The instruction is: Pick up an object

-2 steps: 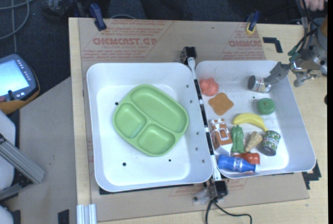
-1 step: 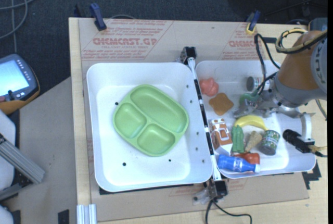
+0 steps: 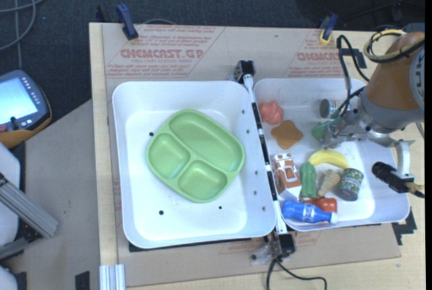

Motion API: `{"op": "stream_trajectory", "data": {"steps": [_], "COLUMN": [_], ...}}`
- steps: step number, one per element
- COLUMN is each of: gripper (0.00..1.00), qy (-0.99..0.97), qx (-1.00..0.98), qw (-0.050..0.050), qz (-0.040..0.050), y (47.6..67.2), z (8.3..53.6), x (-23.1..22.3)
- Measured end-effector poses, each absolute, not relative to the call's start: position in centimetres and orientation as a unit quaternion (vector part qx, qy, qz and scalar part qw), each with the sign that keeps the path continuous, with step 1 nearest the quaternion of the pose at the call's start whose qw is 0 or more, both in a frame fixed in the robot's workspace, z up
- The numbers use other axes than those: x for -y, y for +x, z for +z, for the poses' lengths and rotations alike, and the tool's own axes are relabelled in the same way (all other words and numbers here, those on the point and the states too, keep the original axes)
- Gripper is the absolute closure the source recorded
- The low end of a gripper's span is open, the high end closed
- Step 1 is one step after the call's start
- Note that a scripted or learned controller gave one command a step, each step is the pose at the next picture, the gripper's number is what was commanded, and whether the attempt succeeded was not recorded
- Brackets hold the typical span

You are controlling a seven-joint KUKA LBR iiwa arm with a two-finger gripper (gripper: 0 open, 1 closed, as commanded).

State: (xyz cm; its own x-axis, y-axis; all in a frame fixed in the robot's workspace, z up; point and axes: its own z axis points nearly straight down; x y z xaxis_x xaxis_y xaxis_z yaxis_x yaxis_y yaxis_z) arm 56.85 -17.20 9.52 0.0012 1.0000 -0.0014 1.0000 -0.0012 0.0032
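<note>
camera view: banana (image 3: 327,158) beside can (image 3: 351,184), bottle (image 3: 307,212).

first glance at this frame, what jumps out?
The big green divided plate lying alone in the left bin. Then the cluster in the right bin: a yellow banana, a blue bottle at the near edge, a pink piece and a brown piece near the divider. The arm with its orange band reaches in from the right, its gripper low over the far part of that pile.

Obscured and indeterminate items, right bin.
Gripper (image 3: 329,135) largely masked by the arm's wrist; finger position unreadable. Green object (image 3: 320,129) beside it partly covered, identity indeterminate. Arm (image 3: 398,79) cut off at frame's right edge.
</note>
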Motion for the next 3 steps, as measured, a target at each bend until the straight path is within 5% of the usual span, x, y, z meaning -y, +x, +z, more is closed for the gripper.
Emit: {"op": "stream_trajectory", "data": {"steps": [1,2,3], "gripper": [0.00,0.00,1.00], "qy": [0.708,0.707,0.707], "qx": [-0.707,-0.707,-0.707], "qw": [0.001,0.001,0.002], "qz": [0.0005,0.0003,0.0006], "y": [56.8,50.8,51.0], "z": [9.5,8.5,9.5], "x": [17.2,11.2,11.4]}}
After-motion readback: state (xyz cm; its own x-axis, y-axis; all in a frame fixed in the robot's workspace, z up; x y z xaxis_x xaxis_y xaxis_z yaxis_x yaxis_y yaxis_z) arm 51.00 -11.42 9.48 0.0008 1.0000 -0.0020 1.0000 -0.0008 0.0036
